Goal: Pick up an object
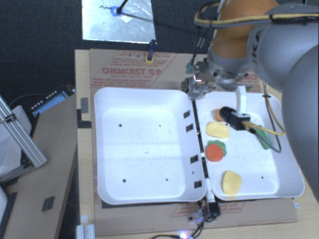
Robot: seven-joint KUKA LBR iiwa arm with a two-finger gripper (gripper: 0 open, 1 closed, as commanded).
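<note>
White bins (144, 183), yellow pieces (218, 130), red-orange disc (215, 153).

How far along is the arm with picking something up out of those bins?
Nothing looks picked yet. The gripper hangs over the back edge of the right bin, near the divider, with no object seen between its fingers. The two yellow pieces, the red and green piece and the small orange piece all lie in that bin. Reaching, grasping and lifting remain.
</note>
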